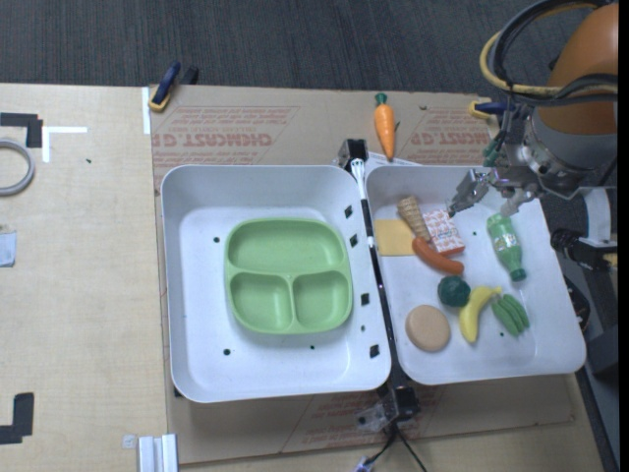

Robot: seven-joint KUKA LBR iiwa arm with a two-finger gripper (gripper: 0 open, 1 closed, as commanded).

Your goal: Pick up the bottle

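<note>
KUKA iiwa arm (580, 77) with two-finger gripper (488, 193).

The arm's rounded upper shell is orange; below it the wrist housing is grey. Yellow and black cables loop in a wide arc above the gripper and run down alongside the wrist. The gripper is a compact metallic assembly of silver and dark parts with slim fingers (464, 199); finer screws or markings are too small to tell.

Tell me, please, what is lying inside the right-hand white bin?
Bottle, banana, sausage, yellow slice, round bun and green items. The arm covers the right bin at its upper right corner.
</note>
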